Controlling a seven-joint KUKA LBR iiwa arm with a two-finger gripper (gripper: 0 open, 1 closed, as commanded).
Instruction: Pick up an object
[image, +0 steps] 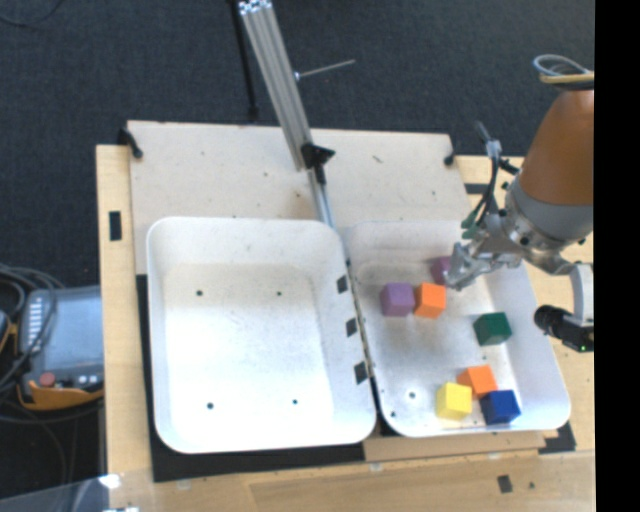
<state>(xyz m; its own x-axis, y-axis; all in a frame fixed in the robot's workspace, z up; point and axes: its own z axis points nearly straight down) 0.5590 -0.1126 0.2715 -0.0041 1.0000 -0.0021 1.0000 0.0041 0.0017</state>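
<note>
Gripper (462, 272) low in right bin (535, 300), finger state impossible to tell. Beside it purple cube (398, 299) touching orange cube (431, 300); green (492, 328), yellow (454, 400), blue (501, 406) cubes nearer the front.

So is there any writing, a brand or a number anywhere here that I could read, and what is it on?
No text can be read in this view.
The grey device left of the bench has a screen and buttons, too blurred to read.
The coloured blocks, such as the yellow block and the green block, show plain faces.
The two white bins show only dark dots.
</note>
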